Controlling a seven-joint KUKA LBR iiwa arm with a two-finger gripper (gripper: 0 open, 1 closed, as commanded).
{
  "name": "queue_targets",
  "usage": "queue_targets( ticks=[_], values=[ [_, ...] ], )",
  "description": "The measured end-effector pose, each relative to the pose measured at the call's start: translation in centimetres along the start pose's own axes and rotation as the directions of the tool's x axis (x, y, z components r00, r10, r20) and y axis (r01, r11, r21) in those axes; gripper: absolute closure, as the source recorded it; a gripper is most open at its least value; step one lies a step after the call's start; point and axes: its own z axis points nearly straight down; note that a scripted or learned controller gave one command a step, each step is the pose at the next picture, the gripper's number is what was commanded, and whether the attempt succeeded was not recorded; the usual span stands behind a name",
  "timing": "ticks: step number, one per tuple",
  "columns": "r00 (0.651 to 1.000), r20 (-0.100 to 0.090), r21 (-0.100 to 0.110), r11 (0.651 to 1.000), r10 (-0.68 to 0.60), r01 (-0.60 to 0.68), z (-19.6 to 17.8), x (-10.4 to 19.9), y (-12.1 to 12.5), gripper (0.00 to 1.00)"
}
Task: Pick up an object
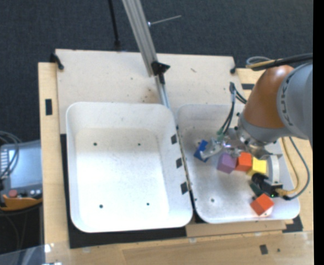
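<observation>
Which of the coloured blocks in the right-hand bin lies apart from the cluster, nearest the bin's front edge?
The red-orange block near the front right corner; the purple, orange and yellow blocks crowd together farther back.

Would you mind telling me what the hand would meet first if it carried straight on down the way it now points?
Probably the purple block, which lies just below the hand in the right bin, with the orange block beside it. Depth is unclear from above.

blocks (244, 167) clustered in right bin (206, 206), beside left bin (123, 220)
</observation>
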Motion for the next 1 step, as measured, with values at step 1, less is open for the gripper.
queue_targets(
  ticks=[1],
  values=[
    [1.0,0.002,-0.006,1.0,0.005,-0.005,0.19,-0.05,0.21,0.0]
  ],
)
